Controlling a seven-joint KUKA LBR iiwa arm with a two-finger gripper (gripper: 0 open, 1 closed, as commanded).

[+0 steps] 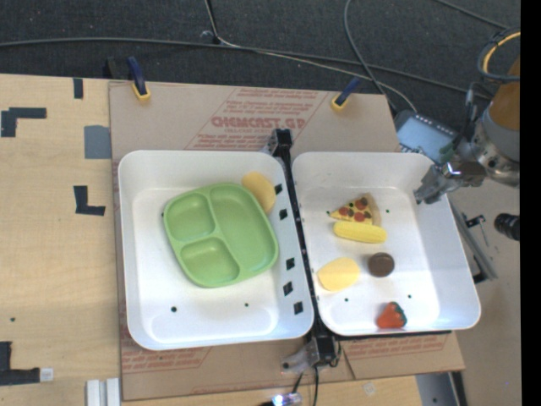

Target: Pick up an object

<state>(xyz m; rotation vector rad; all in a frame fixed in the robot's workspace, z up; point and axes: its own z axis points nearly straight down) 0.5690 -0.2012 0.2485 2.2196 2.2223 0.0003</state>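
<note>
The right bin (439,252) holds a pizza slice (356,210), a yellow banana-like piece (360,233), a pale yellow lump (338,273), a brown round piece (381,265) and a red strawberry-like piece (390,315). My gripper (431,186) hangs over the right bin's far right rim, above and to the right of the pizza slice. Nothing shows between its fingers. A yellow lemon-like piece (260,189) lies in the left bin beside the green tray.
A green three-compartment tray (220,233) fills the middle of the left bin (144,311). The two bins meet along a black-marked divider (292,244). Cables run across the dark bench at the back. Two blue-yellow clamps (138,81) hold the cardboard.
</note>
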